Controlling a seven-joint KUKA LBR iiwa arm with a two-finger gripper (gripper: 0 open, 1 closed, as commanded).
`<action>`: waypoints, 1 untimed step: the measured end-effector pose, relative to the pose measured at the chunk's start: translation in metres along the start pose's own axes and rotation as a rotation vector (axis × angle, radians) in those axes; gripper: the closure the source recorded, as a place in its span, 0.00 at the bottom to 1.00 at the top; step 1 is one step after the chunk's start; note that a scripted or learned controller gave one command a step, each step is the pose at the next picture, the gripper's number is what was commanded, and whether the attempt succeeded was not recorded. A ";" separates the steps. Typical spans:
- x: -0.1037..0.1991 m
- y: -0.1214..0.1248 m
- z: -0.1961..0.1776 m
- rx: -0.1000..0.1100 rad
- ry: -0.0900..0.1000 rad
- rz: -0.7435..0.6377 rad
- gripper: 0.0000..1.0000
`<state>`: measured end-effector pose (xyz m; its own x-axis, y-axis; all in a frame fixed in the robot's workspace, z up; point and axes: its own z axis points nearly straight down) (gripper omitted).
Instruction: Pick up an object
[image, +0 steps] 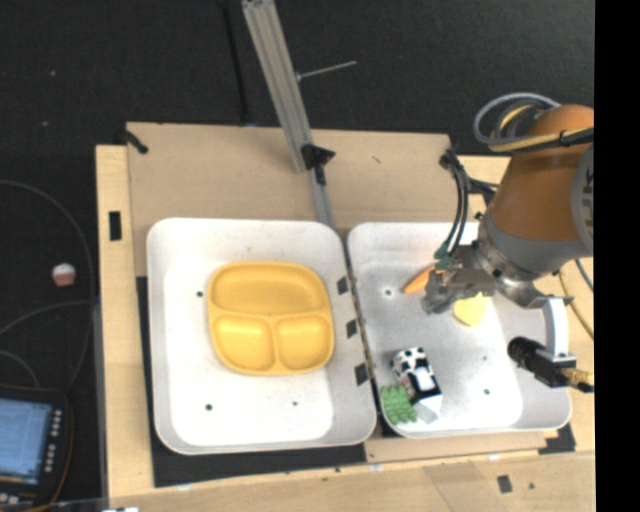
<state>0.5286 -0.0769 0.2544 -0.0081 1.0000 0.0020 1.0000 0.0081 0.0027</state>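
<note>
My gripper (440, 293) hangs over the upper middle of the right bin (385, 260), fingers pointing down. An orange carrot-like piece (417, 283) lies just left of it, partly hidden by the fingers. A yellow piece (470, 311) rests just right of and below the gripper. Toward the bin's front lies a black-and-white toy (415, 371), and a green piece (398, 403) sits beside it next to a small white block (429, 408). Whether anything is between the fingers I cannot make out.
The left bin (180, 400) holds a yellow divided plate (270, 316). A metal post (290, 100) slants down to the gap between the bins at the back. The arm's orange body (540, 200) looms over the right bin's far right corner.
</note>
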 end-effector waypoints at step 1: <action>0.054 0.002 -0.009 -0.001 0.000 -0.002 1.00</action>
<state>0.5303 -0.0230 0.2631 -0.0096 1.0000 0.0019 0.9999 0.0096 0.0037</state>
